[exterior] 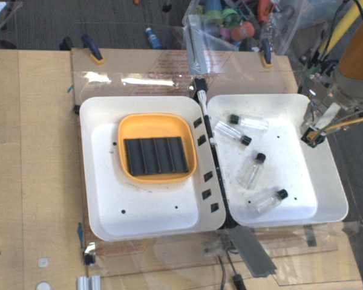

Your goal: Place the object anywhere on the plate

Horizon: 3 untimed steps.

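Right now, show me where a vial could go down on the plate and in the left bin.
The plate is crowded: a black ribbed block fills its middle, leaving bare orange along the top edge and thin side strips. In the left bin, white floor lies bare below the plate and down its left side. The four vials lie in the right bin.

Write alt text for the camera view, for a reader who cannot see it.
An orange plate holding a dark ribbed insert sits in the left white bin, while four clear black-capped vials lie scattered in the right bin. The gripper hovers at the right bin's right edge.
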Motion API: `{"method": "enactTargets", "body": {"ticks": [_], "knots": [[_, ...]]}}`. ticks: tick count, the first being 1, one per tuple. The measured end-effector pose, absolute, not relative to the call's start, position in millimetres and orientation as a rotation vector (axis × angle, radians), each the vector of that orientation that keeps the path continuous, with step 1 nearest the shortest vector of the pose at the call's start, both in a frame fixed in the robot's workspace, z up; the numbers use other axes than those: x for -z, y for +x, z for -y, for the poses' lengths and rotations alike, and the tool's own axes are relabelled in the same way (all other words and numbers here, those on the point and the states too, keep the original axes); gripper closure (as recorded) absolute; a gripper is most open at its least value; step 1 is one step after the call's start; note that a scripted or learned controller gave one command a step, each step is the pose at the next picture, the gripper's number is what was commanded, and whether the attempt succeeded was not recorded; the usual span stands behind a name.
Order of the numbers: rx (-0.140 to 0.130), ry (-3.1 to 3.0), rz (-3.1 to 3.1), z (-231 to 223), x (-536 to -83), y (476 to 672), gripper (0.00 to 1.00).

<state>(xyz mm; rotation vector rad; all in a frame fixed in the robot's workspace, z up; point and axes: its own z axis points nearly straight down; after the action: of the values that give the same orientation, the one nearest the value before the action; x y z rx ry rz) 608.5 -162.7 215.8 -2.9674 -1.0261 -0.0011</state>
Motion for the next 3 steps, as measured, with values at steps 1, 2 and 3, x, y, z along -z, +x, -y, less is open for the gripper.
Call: {"method": "enactTargets", "body": {"ticks": [1, 2, 3], "knots": [[0.002, -2.827, 1.375, 168.3, -253.0, 653.5, 1.0], [0.001, -2.855, 1.313, 188.8, -318.0, 666.5, 1.0], [0.002, -2.83, 1.368, 208.4, -411.9, 662.4, 1.0]]}}
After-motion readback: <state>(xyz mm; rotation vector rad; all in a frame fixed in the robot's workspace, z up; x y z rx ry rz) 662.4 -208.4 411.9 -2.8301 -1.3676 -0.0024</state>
